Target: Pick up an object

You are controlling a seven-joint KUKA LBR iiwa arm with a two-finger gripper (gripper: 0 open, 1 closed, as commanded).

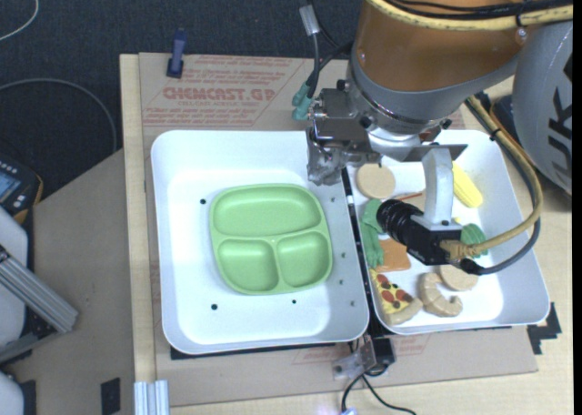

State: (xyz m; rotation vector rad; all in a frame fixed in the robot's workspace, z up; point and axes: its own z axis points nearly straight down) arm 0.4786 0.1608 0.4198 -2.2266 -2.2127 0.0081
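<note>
My pincer (325, 166) low at the wall between two white bins, cannot tell whether wide or narrow, round tan biscuit (376, 180) just beside it, pizza slice (393, 299) well below, green divided plate (270, 238) near, opposite side.

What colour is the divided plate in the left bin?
Pale green; the plate shows clearly in camera view.

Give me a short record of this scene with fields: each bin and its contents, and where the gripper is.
left bin: holds a green divided plate
right bin: holds toy food, including a round tan cracker, a yellow piece and a pizza slice
gripper: over the divide between the bins, toward their far side
held object: cannot tell
</note>
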